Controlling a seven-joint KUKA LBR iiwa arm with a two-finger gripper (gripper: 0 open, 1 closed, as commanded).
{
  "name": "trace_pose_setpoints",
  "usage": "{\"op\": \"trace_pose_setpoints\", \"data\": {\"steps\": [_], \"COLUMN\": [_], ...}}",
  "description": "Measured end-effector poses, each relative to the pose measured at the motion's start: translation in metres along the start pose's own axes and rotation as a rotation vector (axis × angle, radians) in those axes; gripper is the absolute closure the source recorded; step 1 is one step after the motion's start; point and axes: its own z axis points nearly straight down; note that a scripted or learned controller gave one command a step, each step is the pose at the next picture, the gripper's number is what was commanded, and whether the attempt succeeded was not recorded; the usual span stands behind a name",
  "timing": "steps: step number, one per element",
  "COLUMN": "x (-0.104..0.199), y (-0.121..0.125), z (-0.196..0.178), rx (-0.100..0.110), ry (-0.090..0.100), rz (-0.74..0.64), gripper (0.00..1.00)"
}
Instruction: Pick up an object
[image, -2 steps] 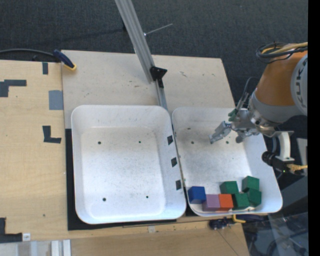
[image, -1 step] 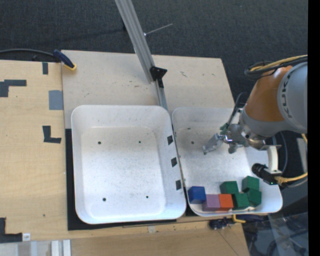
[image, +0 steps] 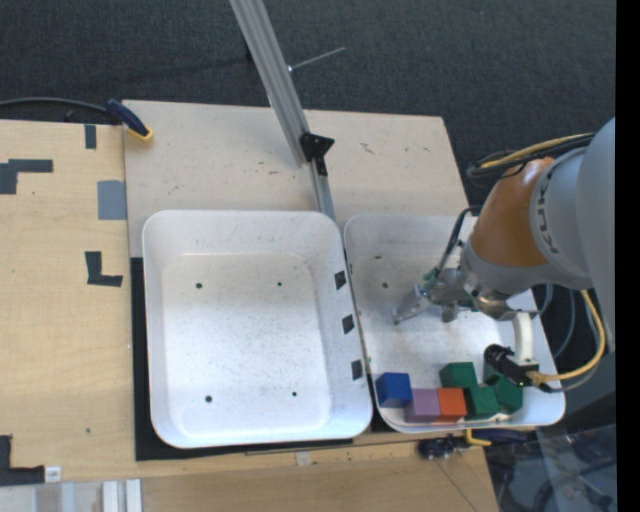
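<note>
My gripper (image: 424, 312) hangs over the middle of the right bin (image: 390, 250), its two grey fingers spread apart with nothing between them. Along that bin's near edge lie a blue cube (image: 393, 388), a purple block (image: 425, 403) and an orange block (image: 452, 401) in a row. Green blocks (image: 462, 377) are bunched just right of them, in the near right corner. The gripper is up and slightly left of this cluster and touches none of it.
The left bin (image: 240, 330) sits beside the right one, their rims meeting at the middle. A slanted metal rail (image: 285, 95) runs from the top down to the bins' junction. The grey and orange arm (image: 520, 230) covers the right bin's right side.
</note>
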Motion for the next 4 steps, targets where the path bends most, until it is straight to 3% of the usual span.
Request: {"op": "trace_pose_setpoints", "data": {"steps": [1, 3, 4], "x": [0.001, -0.001, 0.063], "y": [0.001, 0.003, 0.006], "z": [-0.013, -0.129, -0.136], "rx": [-0.004, -0.012, -0.007], "ry": [0.001, -0.001, 0.002], "rz": [-0.001, -0.001, -0.007], "gripper": [1.0, 1.0, 1.0]}}
